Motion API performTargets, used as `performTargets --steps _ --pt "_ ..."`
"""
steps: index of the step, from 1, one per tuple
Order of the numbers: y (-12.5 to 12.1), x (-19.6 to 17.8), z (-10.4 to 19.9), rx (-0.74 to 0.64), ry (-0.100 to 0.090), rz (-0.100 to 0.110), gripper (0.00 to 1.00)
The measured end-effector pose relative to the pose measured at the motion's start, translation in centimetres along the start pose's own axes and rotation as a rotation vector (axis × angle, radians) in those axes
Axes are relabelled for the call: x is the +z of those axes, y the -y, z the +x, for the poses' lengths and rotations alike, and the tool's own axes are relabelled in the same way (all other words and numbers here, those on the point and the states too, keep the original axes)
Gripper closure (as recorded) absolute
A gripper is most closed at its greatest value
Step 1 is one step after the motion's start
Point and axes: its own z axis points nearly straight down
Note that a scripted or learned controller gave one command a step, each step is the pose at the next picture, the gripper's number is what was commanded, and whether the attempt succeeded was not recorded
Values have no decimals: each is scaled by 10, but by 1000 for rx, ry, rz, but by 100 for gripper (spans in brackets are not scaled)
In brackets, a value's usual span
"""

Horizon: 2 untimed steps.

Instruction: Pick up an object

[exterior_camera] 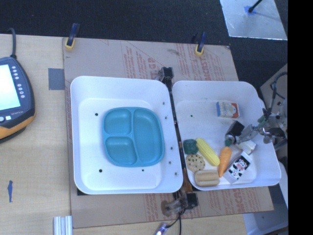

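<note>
Over on the view's right, the right bin [195,89] holds all you could pick: a small carton [227,109] toward the far wall, then a green piece [190,146], corn [208,152], a carrot [224,160], a cookie [194,162], a bun [207,178] and a cow-print box [238,168] clustered nearer. Your gripper [261,129] hangs over that bin's right side, near the carrot and the cow-print box; you cannot tell whether it is spread or pressed together. The left bin [78,131] holds a blue plate [133,136].

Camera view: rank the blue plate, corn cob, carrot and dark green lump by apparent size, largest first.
1. blue plate, by far.
2. corn cob and carrot, too alike to rank.
3. dark green lump, smallest.
</note>
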Motion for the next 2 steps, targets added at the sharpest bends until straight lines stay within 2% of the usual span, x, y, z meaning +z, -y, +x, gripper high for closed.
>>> performTargets --steps 1,2 --pt "-68 82 1 -2 1 1 0" --pt "-68 71 -1 -5 3 1 100"
